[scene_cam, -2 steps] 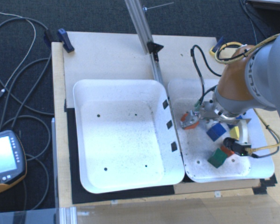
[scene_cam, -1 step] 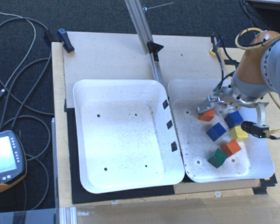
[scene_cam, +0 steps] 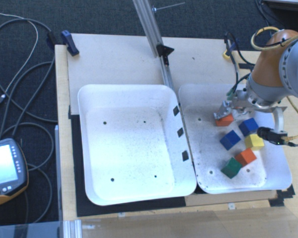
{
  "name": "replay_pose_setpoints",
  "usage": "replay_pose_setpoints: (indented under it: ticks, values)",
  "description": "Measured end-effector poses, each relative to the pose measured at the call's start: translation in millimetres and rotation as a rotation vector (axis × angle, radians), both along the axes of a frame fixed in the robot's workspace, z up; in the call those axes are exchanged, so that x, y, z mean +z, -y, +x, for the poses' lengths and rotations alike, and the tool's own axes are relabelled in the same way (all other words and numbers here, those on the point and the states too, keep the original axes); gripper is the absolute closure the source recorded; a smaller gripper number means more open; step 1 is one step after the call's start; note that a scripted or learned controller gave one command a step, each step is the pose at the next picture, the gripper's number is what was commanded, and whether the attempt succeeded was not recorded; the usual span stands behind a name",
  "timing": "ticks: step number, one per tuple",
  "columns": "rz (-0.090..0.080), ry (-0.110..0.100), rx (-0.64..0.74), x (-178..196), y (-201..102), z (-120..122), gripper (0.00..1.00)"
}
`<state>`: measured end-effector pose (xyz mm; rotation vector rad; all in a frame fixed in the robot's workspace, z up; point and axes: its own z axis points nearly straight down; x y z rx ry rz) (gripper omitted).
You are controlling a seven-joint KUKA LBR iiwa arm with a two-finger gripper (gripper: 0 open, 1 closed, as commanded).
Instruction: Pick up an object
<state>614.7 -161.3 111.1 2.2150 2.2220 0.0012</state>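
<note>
Gripper (scene_cam: 225,113) is low in the right bin (scene_cam: 204,148), right of centre in the frame, and there is an orange block (scene_cam: 224,120) right under its tip, touching it or very nearly. Whether the jaws are apart or closed on that block, I cannot tell; the metal fingers blur into one grey shape. Just below and to the right sits a blue cube (scene_cam: 230,139), with a second blue cube (scene_cam: 248,127) up beside it. A yellow cube (scene_cam: 255,142) lies just right of those, an orange cube (scene_cam: 247,156) beneath it, and a green cube (scene_cam: 231,168) lowest of the cluster, all close together. Above them the arm (scene_cam: 280,66) comes in from the upper right, orange band showing. The left bin (scene_cam: 89,103) takes up the middle of the frame.
</note>
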Motion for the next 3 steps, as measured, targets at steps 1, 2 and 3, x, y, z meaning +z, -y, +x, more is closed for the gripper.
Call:
replay_pose_setpoints:
  ticks: [1, 2, 3]
  values:
    - [0.003, -0.005, 0.005, -11, -61, 57, 1.00]
    - [0.005, 0.007, 0.004, 94, -133, 59, 1.00]
    - [0.006, -0.004, 0.005, 89, -208, 55, 1.00]
